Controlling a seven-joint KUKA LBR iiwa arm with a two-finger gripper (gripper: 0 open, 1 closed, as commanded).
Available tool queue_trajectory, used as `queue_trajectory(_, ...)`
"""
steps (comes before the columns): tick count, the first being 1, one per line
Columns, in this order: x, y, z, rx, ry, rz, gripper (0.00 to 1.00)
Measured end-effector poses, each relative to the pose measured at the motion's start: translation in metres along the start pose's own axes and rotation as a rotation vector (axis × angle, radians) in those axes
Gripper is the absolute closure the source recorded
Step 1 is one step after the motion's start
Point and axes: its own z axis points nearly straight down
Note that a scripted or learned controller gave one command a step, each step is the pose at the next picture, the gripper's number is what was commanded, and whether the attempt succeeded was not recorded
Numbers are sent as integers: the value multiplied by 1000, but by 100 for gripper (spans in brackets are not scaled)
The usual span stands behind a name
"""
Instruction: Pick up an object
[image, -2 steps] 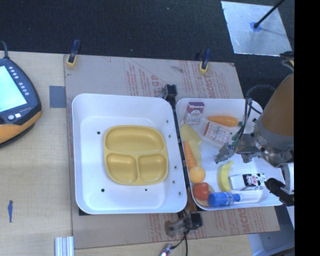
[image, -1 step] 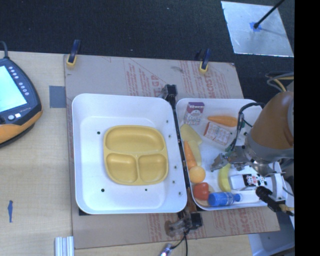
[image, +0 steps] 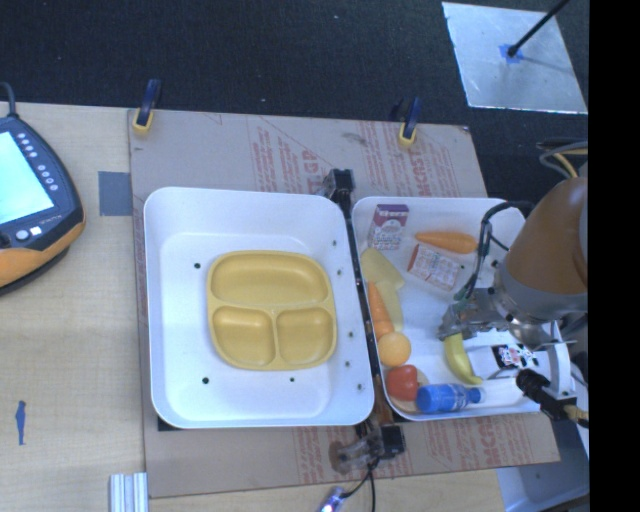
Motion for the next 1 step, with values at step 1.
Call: queue_trajectory(1,34,74,-80,-5,1,5,100)
